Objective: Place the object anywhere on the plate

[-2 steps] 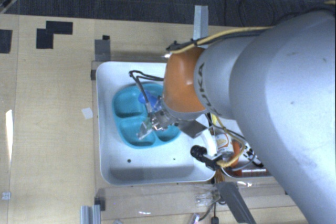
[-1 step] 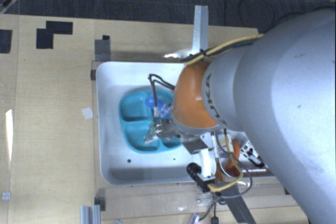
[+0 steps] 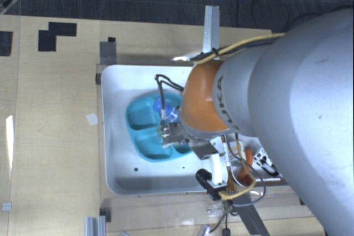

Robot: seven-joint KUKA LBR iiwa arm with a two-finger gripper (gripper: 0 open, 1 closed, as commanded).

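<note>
A blue plate (image 3: 142,121) with divided sections lies in the left white bin (image 3: 116,163). My gripper (image 3: 170,134) hangs low over the plate's right side, under the orange wrist band (image 3: 202,102). A small pale blue and white piece (image 3: 167,111) shows just above the gripper against the plate; I cannot tell whether it is the object or part of the tool. The arm hides the plate's right edge.
The big grey arm (image 3: 298,108) covers most of the right bin. A small orange item (image 3: 248,156) peeks out beneath it. A black cable (image 3: 163,81) loops over the plate. Metal posts (image 3: 211,27) stand at the bin's far rim.
</note>
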